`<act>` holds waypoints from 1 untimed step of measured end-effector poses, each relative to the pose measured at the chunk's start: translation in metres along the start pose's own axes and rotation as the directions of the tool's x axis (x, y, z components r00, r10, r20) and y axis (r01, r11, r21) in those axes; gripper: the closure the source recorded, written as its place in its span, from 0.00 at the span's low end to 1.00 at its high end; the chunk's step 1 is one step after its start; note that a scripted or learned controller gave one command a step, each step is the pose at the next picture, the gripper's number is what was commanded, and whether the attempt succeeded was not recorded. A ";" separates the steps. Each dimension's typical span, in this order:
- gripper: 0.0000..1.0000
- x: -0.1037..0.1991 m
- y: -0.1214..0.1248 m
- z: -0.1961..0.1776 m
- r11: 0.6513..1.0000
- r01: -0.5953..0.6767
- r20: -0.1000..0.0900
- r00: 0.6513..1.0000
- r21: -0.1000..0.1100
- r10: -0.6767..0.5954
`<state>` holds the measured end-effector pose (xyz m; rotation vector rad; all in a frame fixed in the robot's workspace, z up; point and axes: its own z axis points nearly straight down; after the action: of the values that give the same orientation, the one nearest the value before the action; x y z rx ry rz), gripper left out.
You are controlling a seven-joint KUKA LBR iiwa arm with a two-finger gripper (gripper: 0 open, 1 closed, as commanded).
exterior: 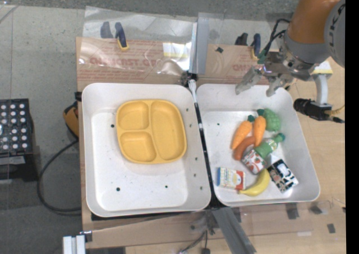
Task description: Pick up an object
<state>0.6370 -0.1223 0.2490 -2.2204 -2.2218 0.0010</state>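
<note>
Objects for picking: a loose heap in the right bin (303,135), toward its near right part.
Left bin (101,185): white, shallow, beside the right bin; holds a yellow plate (151,130) with three compartments, set toward its far half.
Arm (317,17): grey with an orange band, reaching in from the right, above the far edge of the right bin.
Tool (260,87): two fingers spread apart, nothing between them, poised over the far rim of the right bin, apart from the heap.
Banana (256,185): yellow, curved, at the near edge of the heap.
Two carrots (251,130): orange, side by side, tilted.
Green toy (272,119): just beside the carrots' far ends.
Small bottle (268,146): green top, lying flat.
Can (253,161): red and white label.
White packet (230,178): touching the banana.
Black and white packet (282,174): right of the banana.
</note>
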 end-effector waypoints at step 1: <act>0.00 0.023 -0.033 0.145 0.999 -0.042 0.000 0.999 0.003 0.042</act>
<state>0.6038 -0.0996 0.1044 -2.2647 -2.1734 0.0042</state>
